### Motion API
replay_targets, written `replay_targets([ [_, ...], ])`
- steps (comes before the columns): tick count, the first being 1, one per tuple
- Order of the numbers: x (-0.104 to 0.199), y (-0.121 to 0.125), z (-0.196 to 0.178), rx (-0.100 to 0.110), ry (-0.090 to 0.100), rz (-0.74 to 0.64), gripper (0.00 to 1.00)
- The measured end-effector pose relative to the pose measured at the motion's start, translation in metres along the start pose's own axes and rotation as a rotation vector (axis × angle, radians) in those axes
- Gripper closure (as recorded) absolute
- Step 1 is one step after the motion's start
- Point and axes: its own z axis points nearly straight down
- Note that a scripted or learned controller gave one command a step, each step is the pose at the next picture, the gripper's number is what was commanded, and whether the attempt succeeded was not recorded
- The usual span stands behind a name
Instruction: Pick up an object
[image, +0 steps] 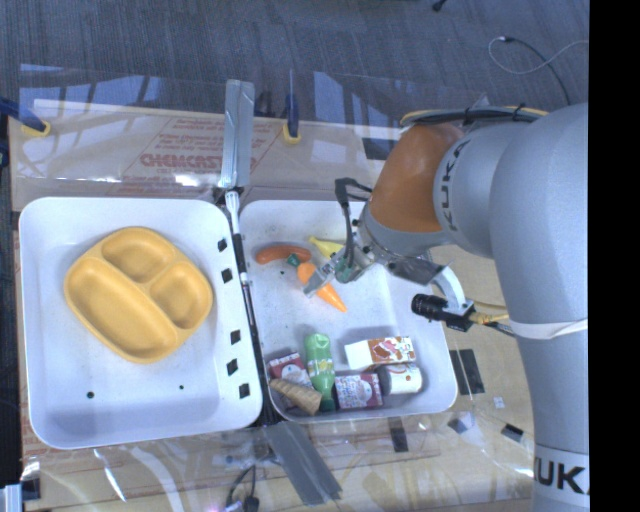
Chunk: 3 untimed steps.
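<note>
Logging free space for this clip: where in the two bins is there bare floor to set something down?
Left bin: bare white floor all around the yellow divided plate, widest along the near edge. Right bin: a bare strip between the carrot under the pincer and the near row. Crowded along that near edge: green bottle, snack box, small cans.

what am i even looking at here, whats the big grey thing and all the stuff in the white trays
The big grey thing is a robot arm with an orange band, reaching in from the right. One camera looks down on two white bins. The left bin holds a yellow divided plate. The right bin holds toy food: a carrot, a green bottle, small packets and cans. The arm's gripper is down beside the carrot; whether it grips anything is unclear.
</note>
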Motion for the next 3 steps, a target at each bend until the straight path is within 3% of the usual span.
replay_targets([
  [1,0.000,-0.016,0.010,0.001,0.003,-0.186,1.00],
  [2,0.077,0.048,-0.108,0.000,0.000,-0.168,1.00],
  [3,0.079,0.107,-0.182,0.000,0.000,-0.113,1.00],
])
